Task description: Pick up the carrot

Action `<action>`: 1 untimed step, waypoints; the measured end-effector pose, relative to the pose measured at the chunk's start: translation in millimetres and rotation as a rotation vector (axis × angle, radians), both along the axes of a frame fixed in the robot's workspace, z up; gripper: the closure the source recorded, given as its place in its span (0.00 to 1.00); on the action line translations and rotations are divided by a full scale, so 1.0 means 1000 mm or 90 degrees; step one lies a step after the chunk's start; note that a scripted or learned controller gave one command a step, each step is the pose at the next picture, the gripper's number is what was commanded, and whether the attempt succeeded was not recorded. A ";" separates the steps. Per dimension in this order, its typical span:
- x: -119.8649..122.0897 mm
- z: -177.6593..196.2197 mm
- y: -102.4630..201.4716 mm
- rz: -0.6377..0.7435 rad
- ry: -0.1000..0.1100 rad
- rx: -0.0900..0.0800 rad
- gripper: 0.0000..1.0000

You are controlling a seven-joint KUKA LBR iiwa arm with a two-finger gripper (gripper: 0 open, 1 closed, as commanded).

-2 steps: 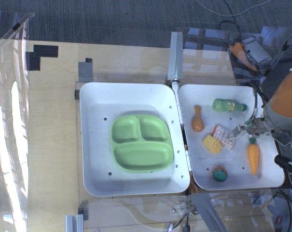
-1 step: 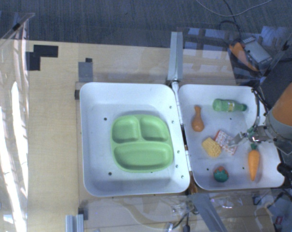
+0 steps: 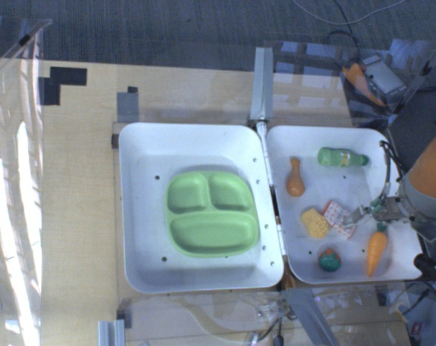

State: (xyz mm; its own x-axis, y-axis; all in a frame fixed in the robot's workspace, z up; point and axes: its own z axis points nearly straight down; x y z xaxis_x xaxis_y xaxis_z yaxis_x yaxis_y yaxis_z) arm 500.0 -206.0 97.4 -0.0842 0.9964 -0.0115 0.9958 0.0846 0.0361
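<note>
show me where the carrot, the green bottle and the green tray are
carrot (image 3: 376, 251), camera view, middle of its orange body
green bottle (image 3: 340, 158), camera view, middle of its body, lying on its side
green tray (image 3: 212, 228), camera view, floor of its large front compartment

Pale wooden bench (image 3: 73, 215) carried two shallow white bins side by side, touching along one edge. Right bin (image 3: 362, 139) sat under the pincer (image 3: 372, 213); left bin (image 3: 142, 265) lay well off to the pincer's left. Black tape marks (image 3: 59, 81) sat on bare wood far beyond the left bin. A clear sheet (image 3: 16, 193) stood at the bench's far left.
</note>
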 end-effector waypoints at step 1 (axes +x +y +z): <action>-0.001 -0.001 0.000 0.011 0.001 0.000 0.00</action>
State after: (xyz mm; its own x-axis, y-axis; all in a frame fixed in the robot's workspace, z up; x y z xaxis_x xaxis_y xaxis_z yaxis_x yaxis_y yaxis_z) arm 498.9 -206.3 96.9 -0.1008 0.9948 -0.0111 0.9943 0.1011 0.0347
